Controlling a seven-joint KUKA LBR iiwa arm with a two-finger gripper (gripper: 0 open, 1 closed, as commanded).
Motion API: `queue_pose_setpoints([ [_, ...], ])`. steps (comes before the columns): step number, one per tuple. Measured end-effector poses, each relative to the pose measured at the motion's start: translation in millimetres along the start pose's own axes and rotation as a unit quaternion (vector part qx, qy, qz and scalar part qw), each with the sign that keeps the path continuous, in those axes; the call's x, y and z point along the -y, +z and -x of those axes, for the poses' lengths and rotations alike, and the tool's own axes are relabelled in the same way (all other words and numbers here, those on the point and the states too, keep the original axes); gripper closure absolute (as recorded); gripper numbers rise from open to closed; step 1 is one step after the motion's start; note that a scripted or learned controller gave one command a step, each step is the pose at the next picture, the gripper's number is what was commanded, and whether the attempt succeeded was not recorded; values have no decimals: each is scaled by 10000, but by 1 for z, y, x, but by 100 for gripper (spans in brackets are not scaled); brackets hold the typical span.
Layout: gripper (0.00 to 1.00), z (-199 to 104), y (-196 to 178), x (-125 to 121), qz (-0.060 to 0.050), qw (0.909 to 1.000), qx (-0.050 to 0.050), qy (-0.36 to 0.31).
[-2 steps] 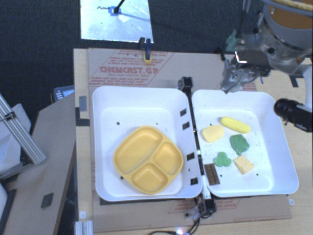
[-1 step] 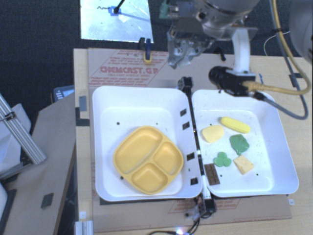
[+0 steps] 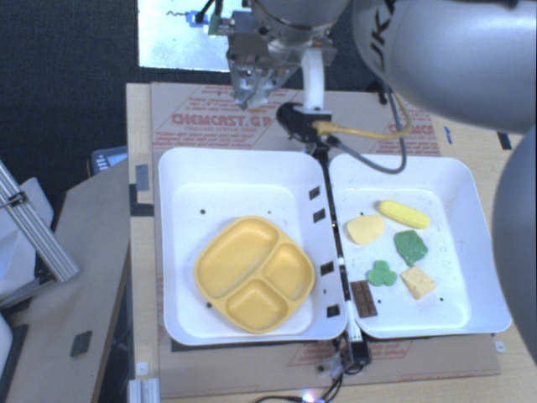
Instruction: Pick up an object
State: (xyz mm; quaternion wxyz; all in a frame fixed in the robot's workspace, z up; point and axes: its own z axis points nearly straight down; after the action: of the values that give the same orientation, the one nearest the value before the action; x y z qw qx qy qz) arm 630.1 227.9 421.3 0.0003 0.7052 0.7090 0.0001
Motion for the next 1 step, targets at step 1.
queue_pose_setpoints([
  [1, 100, -8, -55, 54, 15, 10000, -16, -10],
])
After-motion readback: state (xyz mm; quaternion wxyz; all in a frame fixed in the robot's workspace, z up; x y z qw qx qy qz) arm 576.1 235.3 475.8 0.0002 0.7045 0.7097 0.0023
